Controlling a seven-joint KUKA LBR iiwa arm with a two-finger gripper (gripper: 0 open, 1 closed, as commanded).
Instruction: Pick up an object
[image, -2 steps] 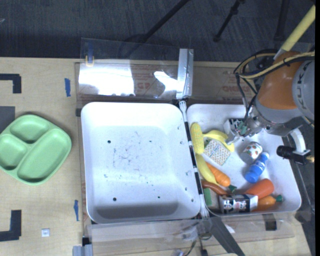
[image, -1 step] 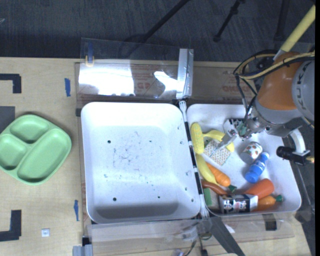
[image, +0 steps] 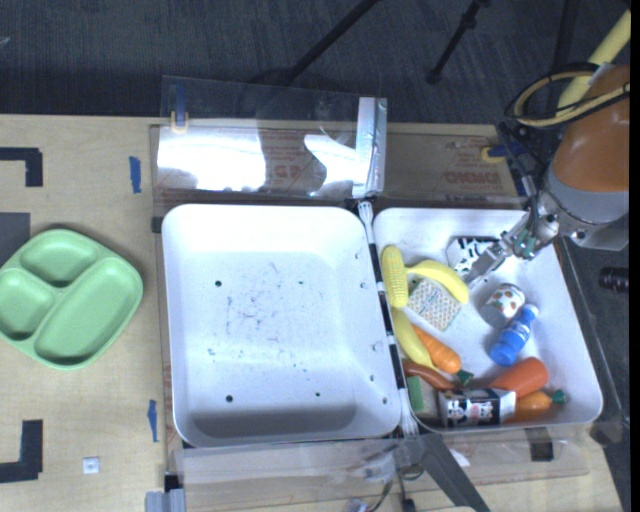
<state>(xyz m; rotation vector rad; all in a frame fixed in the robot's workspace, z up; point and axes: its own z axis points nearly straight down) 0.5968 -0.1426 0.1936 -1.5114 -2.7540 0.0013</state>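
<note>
Hand (image: 497, 256) low over right bin (image: 580, 340), grip state indiscernible, beside black-and-white object (image: 468, 248). Risk: banana (image: 437, 277), ball (image: 503, 300) and bottle (image: 511, 338) crowded close; likely glancing, failed grasp.

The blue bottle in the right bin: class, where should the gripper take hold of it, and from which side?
Grip the blue bottle across its rounded blue body, coming straight down from above. It lies on its side, slanted, its pale neck end toward the speckled ball. Set the fingers across its width, on the two long flanks, where bare bin floor seems to leave room; its ends lie close to the ball and the carrot.
</note>
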